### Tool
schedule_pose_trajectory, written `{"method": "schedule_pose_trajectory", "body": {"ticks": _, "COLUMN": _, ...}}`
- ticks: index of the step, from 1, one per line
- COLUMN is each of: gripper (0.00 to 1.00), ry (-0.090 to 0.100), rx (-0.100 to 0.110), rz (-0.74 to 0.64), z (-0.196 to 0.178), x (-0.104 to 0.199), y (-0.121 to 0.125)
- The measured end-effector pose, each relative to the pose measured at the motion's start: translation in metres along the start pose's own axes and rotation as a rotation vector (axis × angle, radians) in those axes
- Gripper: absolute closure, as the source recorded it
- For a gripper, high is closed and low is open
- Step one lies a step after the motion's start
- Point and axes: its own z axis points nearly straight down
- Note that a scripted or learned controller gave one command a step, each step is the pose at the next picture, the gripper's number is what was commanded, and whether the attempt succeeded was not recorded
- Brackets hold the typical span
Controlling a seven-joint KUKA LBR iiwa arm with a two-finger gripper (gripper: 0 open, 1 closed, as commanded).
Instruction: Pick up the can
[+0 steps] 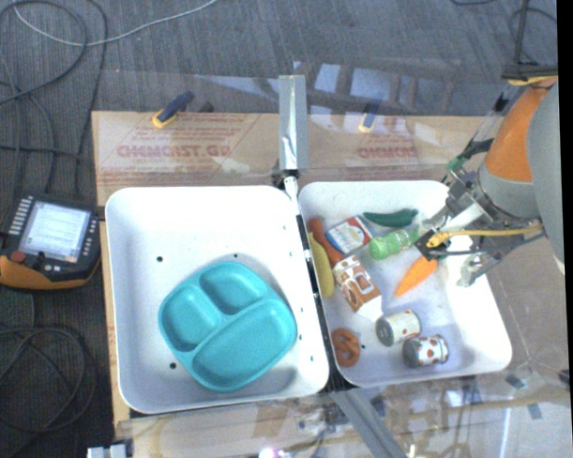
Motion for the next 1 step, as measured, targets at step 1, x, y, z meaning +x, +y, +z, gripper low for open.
{"method": "schedule_pose_trajectory", "body": {"ticks": 1, "gripper": 0.00, "ry": 0.000, "rx": -0.001, "rz": 0.117, "z": -0.0770, "x": -0.0435, "y": 0.0407}}
